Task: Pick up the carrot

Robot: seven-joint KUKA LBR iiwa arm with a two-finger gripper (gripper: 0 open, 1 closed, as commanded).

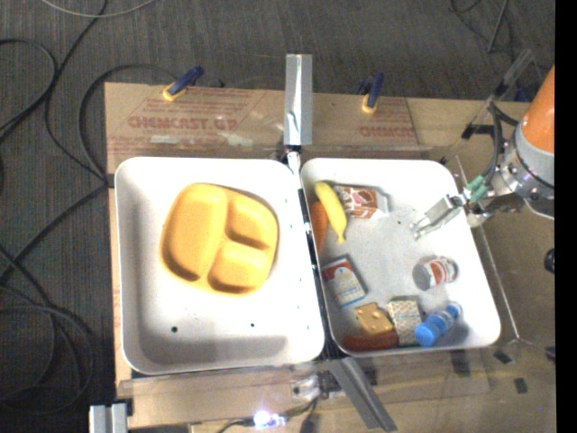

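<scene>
Front of right bin: blue bottle (439, 324), cracker-like block (375, 321) and small speckled packet (405, 312) lie nearest the camera, well toward the camera from the pincer (435, 215).
Pincer position: over the right bin (482, 332), near its right wall, slanting down-left from the orange-banded arm (539, 142).
Pincer state: fingers read as slightly parted with nothing between them; too small to be sure of the width.
Carrot location: carrot (317, 225) lies well apart from the pincer, straight across the bin to its left, against the dividing wall.
Carrot axis: long axis runs along that wall, roughly crosswise to the pincer's line of approach.
Crowding: banana (331, 209) lies touching or overlapping the carrot on the pincer's side; red-and-white packet (362, 200) just beyond it.
Between pincer and carrot: mostly bare bin floor; small can (436, 271) sits near the pincer, toward the camera.
Judgement: next move is a leftward traverse; banana and wall leave little finger room.
</scene>
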